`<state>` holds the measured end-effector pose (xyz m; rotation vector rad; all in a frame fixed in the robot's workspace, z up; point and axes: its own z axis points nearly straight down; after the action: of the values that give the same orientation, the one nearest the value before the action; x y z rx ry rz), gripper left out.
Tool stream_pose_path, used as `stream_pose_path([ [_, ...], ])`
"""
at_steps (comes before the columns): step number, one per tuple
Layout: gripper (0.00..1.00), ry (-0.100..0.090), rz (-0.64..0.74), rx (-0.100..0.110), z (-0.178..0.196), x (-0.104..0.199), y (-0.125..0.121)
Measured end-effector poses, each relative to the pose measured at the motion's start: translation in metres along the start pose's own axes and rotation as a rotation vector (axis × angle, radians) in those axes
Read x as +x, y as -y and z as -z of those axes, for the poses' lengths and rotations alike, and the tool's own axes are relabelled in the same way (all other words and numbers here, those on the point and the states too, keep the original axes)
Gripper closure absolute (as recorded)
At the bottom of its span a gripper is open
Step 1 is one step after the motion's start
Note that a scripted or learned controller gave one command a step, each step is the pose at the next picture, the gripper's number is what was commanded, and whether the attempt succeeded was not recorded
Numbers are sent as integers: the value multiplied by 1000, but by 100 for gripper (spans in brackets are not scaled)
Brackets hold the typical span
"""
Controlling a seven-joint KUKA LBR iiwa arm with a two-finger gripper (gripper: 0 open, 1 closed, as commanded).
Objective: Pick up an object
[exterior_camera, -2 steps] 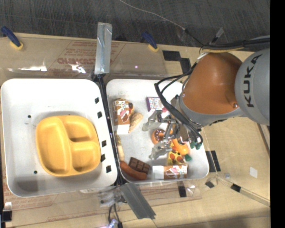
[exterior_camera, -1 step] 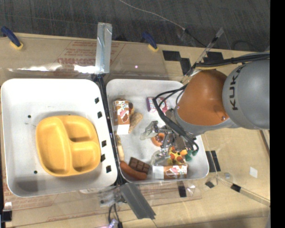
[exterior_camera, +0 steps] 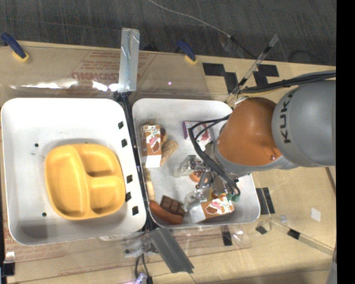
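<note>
Orange and grey, the arm (exterior_camera: 266, 135) reaches in from the right and hangs over the right bin (exterior_camera: 143, 108), its wrist hiding much of that bin's right half. The gripper (exterior_camera: 208, 185) sits low in the bin, amid cables and metal parts, just above a small carton with a red and white label (exterior_camera: 218, 206) that lies against the bin's near wall. I cannot tell how the gripper is set, since the wrist and the clutter mask it.

The carton seems the likeliest target: it lies just below and slightly right of the gripper, its long axis running roughly left to right along the wall. A short drop toward that wall would bring the tool onto it, though the wall leaves little room on the far side.

Other things lie further left: a brown bar (exterior_camera: 170, 206) on a reddish sausage-like piece (exterior_camera: 165, 215), and a brown and white packet (exterior_camera: 152, 144) standing lengthwise near the divider. The left bin (exterior_camera: 18, 117) holds a yellow divided tray (exterior_camera: 84, 181).
</note>
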<state>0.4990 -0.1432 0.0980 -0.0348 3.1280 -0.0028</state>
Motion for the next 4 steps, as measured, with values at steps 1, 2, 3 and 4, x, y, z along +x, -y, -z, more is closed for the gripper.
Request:
stream_pose_path([
  [1,0,-9,-173,-1,31,-92,-13],
  [2,0,-13,-243,0,-6,-43,33],
  [3,0,-14,-295,-1,-6,-13,15],
  [4,0,-14,-506,1,-6,2,-42],
])
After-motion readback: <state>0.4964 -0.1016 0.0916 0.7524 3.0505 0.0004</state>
